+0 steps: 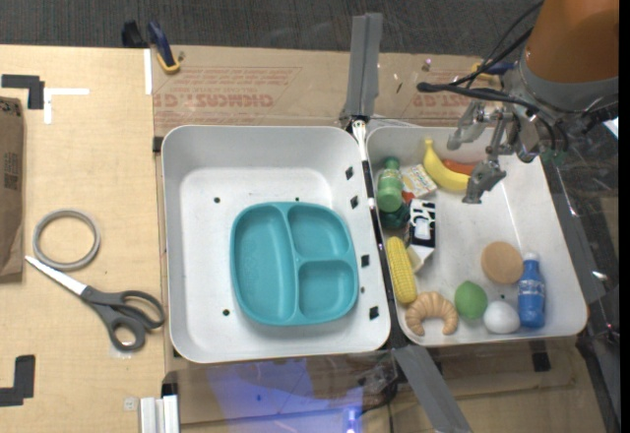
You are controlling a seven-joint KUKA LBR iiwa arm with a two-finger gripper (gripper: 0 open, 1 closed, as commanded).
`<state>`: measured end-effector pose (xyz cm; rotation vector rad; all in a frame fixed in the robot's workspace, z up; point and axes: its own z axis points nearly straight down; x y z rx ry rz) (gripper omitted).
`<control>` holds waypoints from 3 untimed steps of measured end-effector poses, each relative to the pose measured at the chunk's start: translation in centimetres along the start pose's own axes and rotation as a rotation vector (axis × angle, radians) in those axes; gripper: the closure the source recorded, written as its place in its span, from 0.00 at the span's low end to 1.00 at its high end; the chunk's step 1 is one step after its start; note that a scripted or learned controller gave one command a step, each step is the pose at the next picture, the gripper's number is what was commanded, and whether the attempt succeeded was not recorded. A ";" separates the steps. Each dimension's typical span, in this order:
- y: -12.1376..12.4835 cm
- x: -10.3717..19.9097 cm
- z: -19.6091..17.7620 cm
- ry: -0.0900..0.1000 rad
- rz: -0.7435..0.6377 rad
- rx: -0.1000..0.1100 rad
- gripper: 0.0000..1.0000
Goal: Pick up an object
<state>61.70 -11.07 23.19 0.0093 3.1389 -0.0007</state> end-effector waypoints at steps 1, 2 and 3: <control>-1.5 2.1 13.9 -0.002 0.130 0.000 0.00; -10.9 4.4 13.8 -0.002 0.163 0.001 0.00; -10.4 10.7 13.8 -0.002 0.195 0.001 0.00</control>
